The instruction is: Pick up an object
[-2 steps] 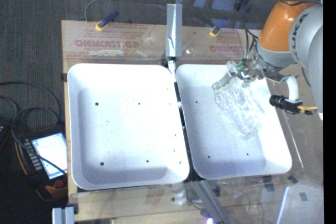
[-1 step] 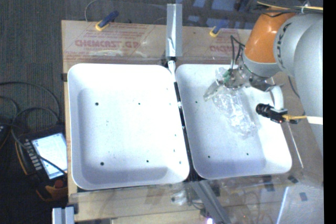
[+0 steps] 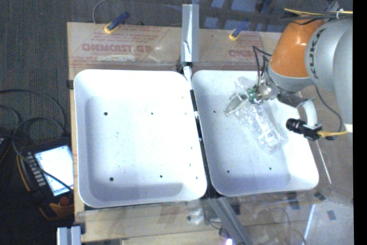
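A crumpled clear plastic object (image 3: 264, 126) lies in the right bin (image 3: 229, 172), toward its upper right part. My gripper (image 3: 238, 99) hangs over that bin just up and left of the plastic object, at its upper end. The grey arm with its orange band (image 3: 289, 57) comes in from the right above the bin's far corner. I see nothing held in the gripper.
The left bin (image 3: 137, 135) lies beside the right one, with a raised seam and a metal post (image 3: 189, 31) between them. Blue-and-yellow clamps (image 3: 116, 21) hold the board at the back. A black cable connector (image 3: 301, 126) juts out by the bin's right wall.
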`<state>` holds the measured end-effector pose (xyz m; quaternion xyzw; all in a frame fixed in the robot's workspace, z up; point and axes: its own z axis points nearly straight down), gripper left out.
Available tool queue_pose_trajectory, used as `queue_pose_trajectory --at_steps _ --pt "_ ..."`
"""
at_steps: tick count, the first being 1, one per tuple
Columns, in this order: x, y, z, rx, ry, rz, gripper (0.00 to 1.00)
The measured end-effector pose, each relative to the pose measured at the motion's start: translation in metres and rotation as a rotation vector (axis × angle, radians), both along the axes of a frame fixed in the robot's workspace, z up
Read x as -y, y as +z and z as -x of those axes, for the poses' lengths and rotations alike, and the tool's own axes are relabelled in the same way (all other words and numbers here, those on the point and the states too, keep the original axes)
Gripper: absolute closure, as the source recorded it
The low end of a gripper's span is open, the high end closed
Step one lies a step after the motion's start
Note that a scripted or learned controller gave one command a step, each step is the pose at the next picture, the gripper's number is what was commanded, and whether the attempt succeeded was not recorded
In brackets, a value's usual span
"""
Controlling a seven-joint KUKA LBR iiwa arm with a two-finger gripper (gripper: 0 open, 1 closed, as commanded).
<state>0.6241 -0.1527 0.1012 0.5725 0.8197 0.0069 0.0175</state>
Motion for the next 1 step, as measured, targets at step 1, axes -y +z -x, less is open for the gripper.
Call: queue_pose_trajectory --at_steps 1 --pt "-0.0097 0.0083 -0.0372 -0.067 0.090 -0.009 0.00"
